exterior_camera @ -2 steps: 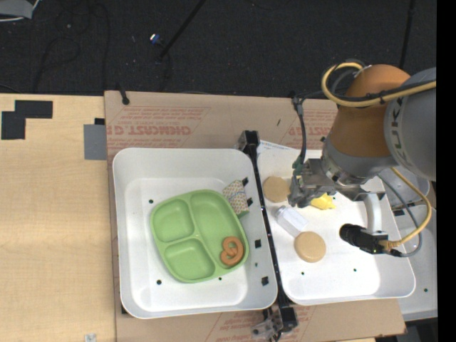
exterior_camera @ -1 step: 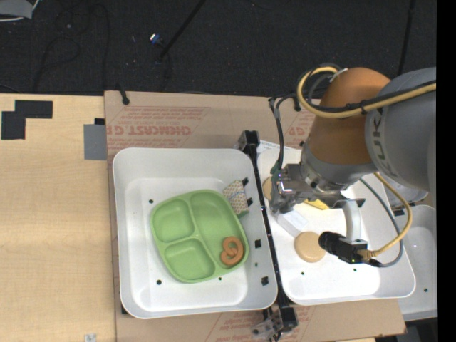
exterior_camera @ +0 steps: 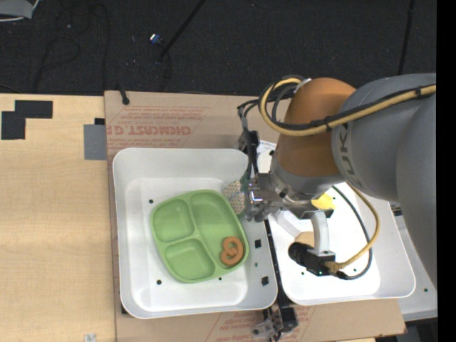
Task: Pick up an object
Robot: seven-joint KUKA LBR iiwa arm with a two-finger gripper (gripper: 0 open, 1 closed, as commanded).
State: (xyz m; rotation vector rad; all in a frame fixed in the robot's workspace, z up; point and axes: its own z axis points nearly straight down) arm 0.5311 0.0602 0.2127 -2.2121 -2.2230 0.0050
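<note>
A green divided plate (exterior_camera: 187,232) lies in the left bin (exterior_camera: 135,191). A small orange-brown curled object (exterior_camera: 231,251) rests in the plate's near right compartment. A speckled pale object (exterior_camera: 234,191) sits at the plate's far right corner, close to the bin's right wall. My gripper (exterior_camera: 252,198) hangs below the orange wrist band (exterior_camera: 313,130), over the divide between the two bins and just right of the speckled object. The arm's bulk hides much of it. A yellow object (exterior_camera: 324,201) peeks out under the arm in the right bin (exterior_camera: 385,276).
The grey arm (exterior_camera: 388,134) covers the upper part of the right bin. A black connector (exterior_camera: 308,256) with a yellow cable (exterior_camera: 360,251) hangs over that bin's floor. A cardboard sheet (exterior_camera: 171,120) lies behind the bins, and wooden bench (exterior_camera: 50,219) stretches to the left.
</note>
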